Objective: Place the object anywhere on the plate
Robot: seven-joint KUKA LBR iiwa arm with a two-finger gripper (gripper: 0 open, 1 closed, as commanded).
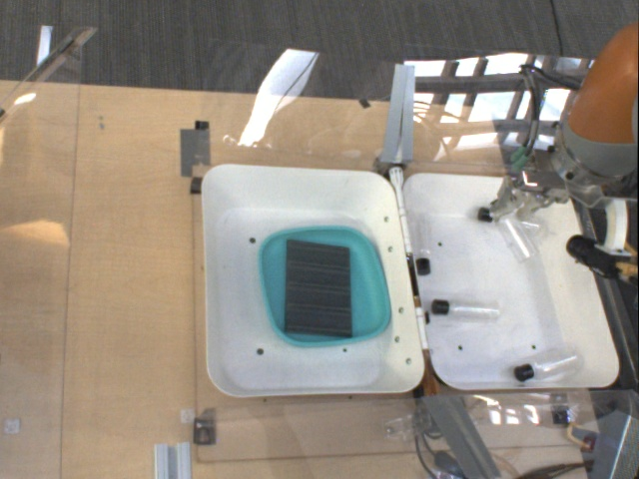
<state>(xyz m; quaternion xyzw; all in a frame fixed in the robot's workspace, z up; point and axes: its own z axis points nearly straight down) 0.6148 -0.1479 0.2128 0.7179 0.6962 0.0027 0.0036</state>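
Plate: teal square plastic plate (324, 285) in left white bin (230, 267), carrying dark ribbed rectangular block (319, 287).
Tubes: three clear black-capped tubes (464, 310) in right white bin (439, 198), right of plate.
Hand: hand (529, 193) over right bin's far edge; grip state cannot be told.

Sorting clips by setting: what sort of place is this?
Likely a robotics lab: a wooden bench bearing two white bins, a teal plate, and a robot arm.

The plate (324, 287) is blue-green. On it lies a dark grey block (319, 287) with thin stripes. Both bins (230, 267) are white. Near the claw (524, 203), the little tubes (464, 310) are clear with black caps. The arm (604, 103) above the claw is orange and grey.
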